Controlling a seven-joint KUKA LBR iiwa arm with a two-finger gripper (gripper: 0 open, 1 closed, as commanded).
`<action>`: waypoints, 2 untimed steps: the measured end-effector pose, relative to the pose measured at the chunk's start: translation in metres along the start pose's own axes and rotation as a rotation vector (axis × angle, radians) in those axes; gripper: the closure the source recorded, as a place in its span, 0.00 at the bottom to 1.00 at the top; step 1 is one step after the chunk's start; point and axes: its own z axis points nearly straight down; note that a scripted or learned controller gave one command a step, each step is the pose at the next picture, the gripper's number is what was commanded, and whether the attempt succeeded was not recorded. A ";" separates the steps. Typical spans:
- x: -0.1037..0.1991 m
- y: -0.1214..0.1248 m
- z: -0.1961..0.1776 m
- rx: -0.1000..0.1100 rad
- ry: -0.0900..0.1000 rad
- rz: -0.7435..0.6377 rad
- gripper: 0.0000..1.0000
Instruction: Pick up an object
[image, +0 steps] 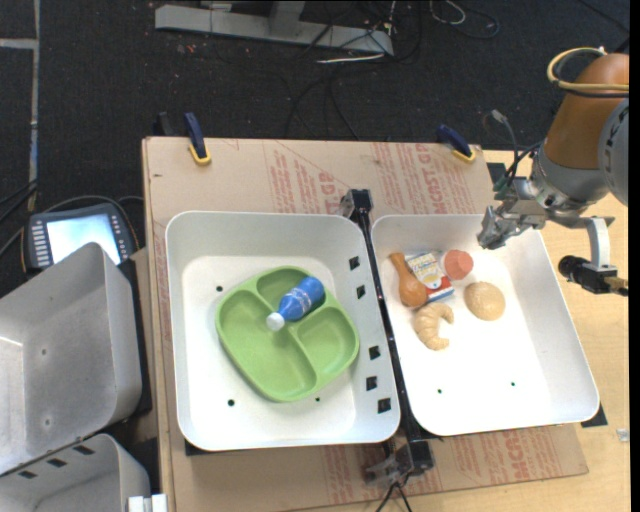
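I am working in what is probably a robotics lab: clamped cardboard bench (300, 165), loose cables (330, 90), monitor (75, 240).

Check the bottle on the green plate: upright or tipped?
Tipped. The bottle lies on its side across the green plate's dividers, white cap toward the lower left.

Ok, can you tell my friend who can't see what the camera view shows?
A grey robot arm's hand hangs over the right bin's top edge, near toy foods. The left bin holds a green divided plate with a small blue bottle on it.
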 end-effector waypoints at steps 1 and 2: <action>0.010 0.000 -0.058 -0.001 0.000 -0.002 1.00; 0.010 0.001 -0.049 0.006 0.001 -0.001 1.00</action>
